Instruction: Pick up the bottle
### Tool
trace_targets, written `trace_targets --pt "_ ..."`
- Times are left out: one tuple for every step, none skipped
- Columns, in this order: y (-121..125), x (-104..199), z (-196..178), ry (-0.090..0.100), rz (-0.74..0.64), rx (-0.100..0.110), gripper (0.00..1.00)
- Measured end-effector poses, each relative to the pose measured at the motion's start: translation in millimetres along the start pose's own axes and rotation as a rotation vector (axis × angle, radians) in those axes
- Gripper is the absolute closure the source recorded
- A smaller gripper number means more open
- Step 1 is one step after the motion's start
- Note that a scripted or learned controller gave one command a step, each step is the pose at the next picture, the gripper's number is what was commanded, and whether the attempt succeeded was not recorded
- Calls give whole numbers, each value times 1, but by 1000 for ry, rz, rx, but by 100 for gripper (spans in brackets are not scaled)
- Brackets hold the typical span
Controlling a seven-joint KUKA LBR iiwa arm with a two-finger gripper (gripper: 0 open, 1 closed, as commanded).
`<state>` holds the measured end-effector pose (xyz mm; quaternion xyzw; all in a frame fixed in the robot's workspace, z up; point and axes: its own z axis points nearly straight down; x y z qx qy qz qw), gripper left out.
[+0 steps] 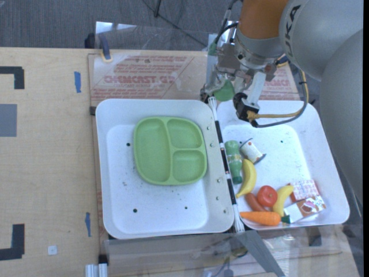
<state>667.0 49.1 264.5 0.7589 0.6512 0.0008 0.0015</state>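
The bottle (233,158) is small and green. It lies on its side in the right bin (311,126), close along that bin's left wall, just above a banana (249,178). The gripper (223,90) hangs over the far left corner of the right bin, well above and behind the bottle and apart from it. A green patch shows at the gripper's tip, and I cannot make out what it is. The grey arm with its orange band covers the area behind it.
A green divided plate (170,150) sits in the left bin (115,154). The right bin also holds a small white can (252,150), a tomato (266,196), a carrot (262,218), a second small banana (283,194) and a carton (305,199).
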Motion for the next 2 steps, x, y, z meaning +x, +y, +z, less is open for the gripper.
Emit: trace_targets --pt "-34 33 36 0 15 7 100" --pt "-44 41 -22 1 -12 1 100"
